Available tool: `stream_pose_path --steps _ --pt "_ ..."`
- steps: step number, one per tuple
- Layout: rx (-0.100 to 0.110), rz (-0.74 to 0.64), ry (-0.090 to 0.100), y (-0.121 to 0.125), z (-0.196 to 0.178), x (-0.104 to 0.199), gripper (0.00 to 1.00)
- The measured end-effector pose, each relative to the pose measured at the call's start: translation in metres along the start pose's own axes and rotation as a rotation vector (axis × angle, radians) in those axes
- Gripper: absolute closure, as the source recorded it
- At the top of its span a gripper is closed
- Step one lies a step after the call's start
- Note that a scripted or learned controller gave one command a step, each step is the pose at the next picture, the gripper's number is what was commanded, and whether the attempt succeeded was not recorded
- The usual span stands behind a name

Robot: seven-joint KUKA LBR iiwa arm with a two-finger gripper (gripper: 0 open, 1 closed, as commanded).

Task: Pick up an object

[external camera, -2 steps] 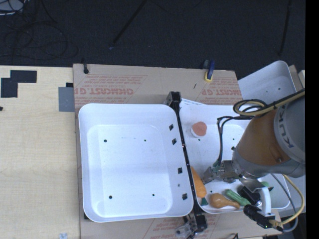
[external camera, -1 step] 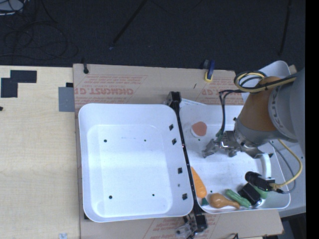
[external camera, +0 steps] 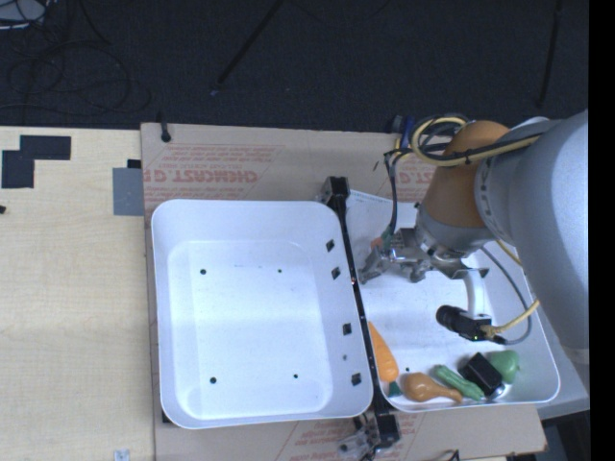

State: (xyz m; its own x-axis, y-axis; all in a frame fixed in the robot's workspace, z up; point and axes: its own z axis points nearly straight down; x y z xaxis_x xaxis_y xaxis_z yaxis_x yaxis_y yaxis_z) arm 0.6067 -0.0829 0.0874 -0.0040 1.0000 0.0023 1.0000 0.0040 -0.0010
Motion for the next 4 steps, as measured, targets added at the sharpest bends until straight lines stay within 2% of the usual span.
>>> stream_pose_path --steps 1,2,3,4 --pt "0.004 0.008 -0.004 -0.057 0.000 -0.067 0.00" --pt "0.000 0.006 -0.005 -0.040 -0.001 -0.118 0.00" --pt "0.002 0.005 -0.001 -0.041 -0.010 -0.116 1.00" --pt "0.003 0.004 -0.001 -0.041 -0.020 -0.117 1.00"
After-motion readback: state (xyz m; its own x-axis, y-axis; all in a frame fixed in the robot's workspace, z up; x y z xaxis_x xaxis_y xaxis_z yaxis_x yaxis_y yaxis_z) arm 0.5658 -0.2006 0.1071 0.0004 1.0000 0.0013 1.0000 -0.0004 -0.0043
